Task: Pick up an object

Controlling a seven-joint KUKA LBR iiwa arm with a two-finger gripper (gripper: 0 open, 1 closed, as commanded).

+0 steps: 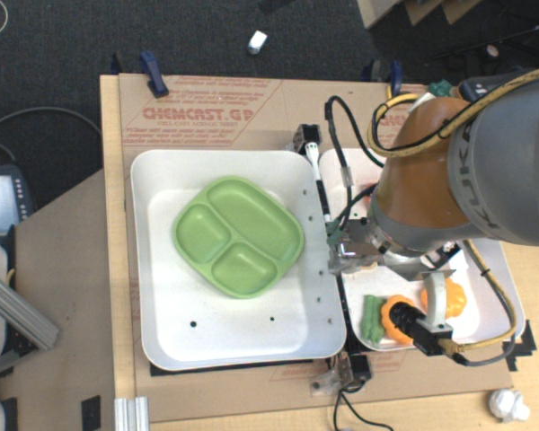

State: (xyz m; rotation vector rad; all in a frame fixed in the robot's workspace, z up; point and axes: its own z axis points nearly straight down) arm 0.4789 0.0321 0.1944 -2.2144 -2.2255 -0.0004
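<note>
Quick count: two white bins, a left one [144, 241] and a right one [496, 251]. One lime-green divided plate [239, 236] with three compartments sits in the left bin, plus two tiny dark specks [193, 323]. The right bin has three small things: one green piece [372, 317], one orange piece [396, 316] and one yellow-orange piece [455, 300], partly hidden. Two blue clamps [153, 73] are on the board's far edge.

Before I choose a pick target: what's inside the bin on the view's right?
A green object and an orange object lie near the front edge of the right bin, with a yellow-orange object beside them. The arm covers most of that bin, so the rest is hidden.
</note>
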